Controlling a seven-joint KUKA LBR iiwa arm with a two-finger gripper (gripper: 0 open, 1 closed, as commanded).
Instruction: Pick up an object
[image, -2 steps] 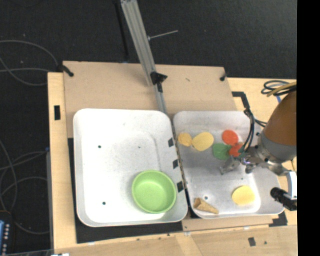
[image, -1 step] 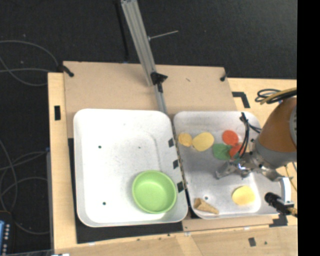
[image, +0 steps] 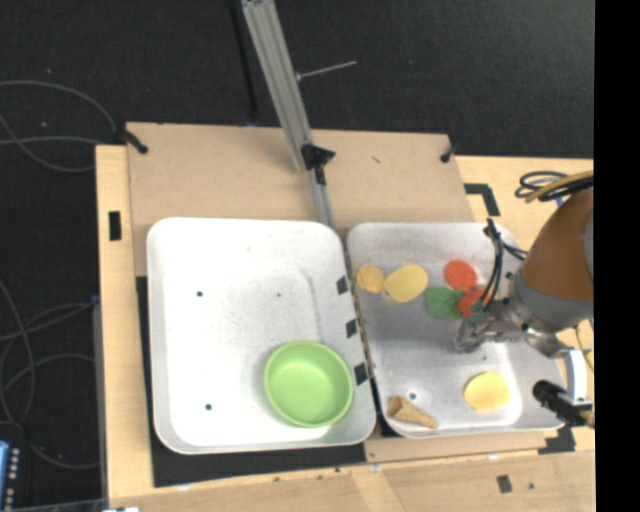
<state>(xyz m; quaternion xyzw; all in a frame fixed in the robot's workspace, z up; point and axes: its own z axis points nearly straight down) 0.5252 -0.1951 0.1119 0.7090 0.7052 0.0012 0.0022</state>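
The left bin (image: 200, 260) lay open across most of its floor, with a green bowl (image: 308, 383) crowding its near right corner. In the right bin (image: 420, 240) a row of small pieces blocked the far half (two yellow (image: 406, 283), one green (image: 441, 302), one red (image: 460, 274)). Bare floor remained mid-bin, between that row and the yellow piece (image: 487, 391) and tan wedge (image: 412, 411) near the front wall. A slanted metal pole (image: 285, 95) crossed above the far side of the surface (image: 230, 175).

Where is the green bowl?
The green bowl sits in the left bin, at its near right corner, close to the wall shared with the right bin.
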